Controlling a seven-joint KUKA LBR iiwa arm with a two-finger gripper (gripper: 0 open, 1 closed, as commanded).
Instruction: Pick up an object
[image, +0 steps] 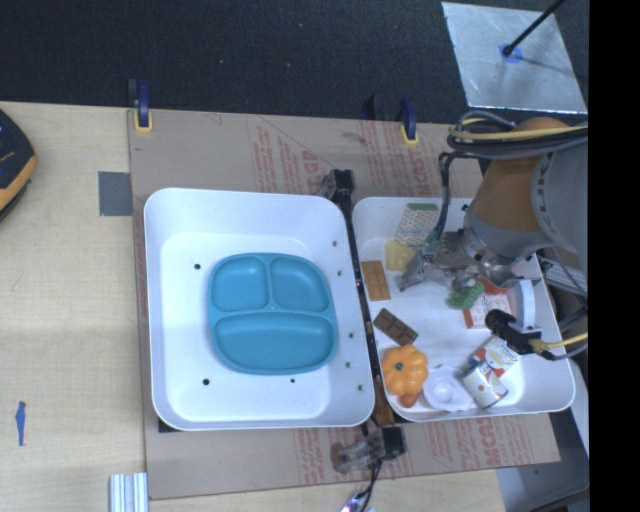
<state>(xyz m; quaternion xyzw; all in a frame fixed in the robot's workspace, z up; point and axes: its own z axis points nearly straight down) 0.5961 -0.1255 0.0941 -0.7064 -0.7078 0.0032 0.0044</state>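
The right bin (560, 400) holds several small things. An orange pumpkin (404, 370) lies at its front left, with a brown bar (394, 327) and a tan block (375, 280) behind it. A yellow wedge (400, 256) and a green-and-white packet (417, 222) lie toward the back. A small can (490, 377) and a white round lid (444, 393) sit at the front. My gripper (440, 268) hangs low over the middle of this bin, just right of the yellow wedge, above a green piece (462, 297) and a red-and-white packet (492, 300).
The left bin (170, 300) holds a blue divided plate (272, 311). The grey arm with its orange band (515, 190) covers the right bin's back right part. Cables (555, 345) trail along that bin's right side. Clamps (143, 105) hold the cardboard at the back.
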